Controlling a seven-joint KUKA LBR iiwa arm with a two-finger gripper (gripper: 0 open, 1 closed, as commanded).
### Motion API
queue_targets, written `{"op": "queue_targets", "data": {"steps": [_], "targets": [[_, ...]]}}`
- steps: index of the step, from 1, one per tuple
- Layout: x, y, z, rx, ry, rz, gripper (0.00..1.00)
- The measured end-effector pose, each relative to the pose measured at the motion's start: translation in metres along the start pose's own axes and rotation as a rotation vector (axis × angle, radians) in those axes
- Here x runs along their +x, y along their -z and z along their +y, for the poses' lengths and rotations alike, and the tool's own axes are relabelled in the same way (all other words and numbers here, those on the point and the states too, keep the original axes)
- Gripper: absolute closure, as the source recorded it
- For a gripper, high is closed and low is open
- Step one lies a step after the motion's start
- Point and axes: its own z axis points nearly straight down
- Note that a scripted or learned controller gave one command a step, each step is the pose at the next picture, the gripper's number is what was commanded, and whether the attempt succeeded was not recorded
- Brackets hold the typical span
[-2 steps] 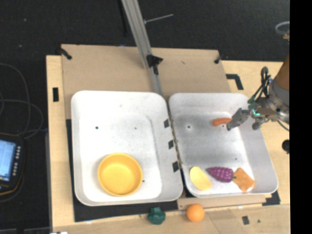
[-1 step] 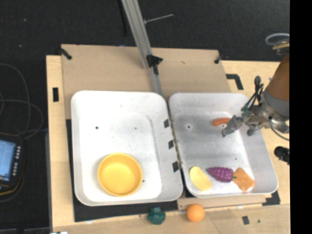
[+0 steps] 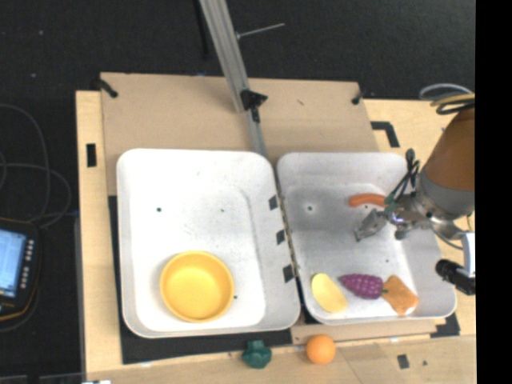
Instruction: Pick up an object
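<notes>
A small black screen [image 3: 12, 266] with a blue glow is seen at the far left, off the bench. Next, a shallow white plastic bin [image 3: 192, 182] is set on the left half of the light wooden bench [image 3: 92, 350]. A round yellow plastic bowl [image 3: 197, 286] is placed in the near corner of this bin, open side up.

A long grey metal pole [image 3: 228, 50] is slanted down from the top to the gap between the two bins. A little dark green toy [image 3: 257, 354] and a small round orange ball [image 3: 320, 349] are laid on the bench, in front of the bins.

A second shallow white plastic bin [image 3: 320, 182] is set on the right. Along its near side three things are lined up: a pale yellow oval piece [image 3: 328, 293], then a bumpy purple bunch of toy grapes [image 3: 362, 285], then a chunky orange block [image 3: 400, 294]. The grapes are touched by the orange block.

Farther back in this bin, a thin orange-red stick shaped like a sausage [image 3: 366, 200] is laid flat. The grey metal gripper [image 3: 372, 226] is held just below it, very near. Nothing is seen between its fingers. How wide they are spread cannot be told. The grey arm with the orange band [image 3: 452, 162] is reached in from the right.
</notes>
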Motion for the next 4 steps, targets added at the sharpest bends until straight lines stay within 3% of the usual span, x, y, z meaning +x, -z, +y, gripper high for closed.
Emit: {"op": "queue_targets", "data": {"steps": [1,2,4], "targets": [[-0.001,-0.045,0.001,-0.007,0.000,-0.001,0.00],[-0.001,-0.034,0.002,-0.011,-0.004,0.000,1.00],[-0.006,0.076,0.010,-0.011,0.004,-0.002,1.00]]}}
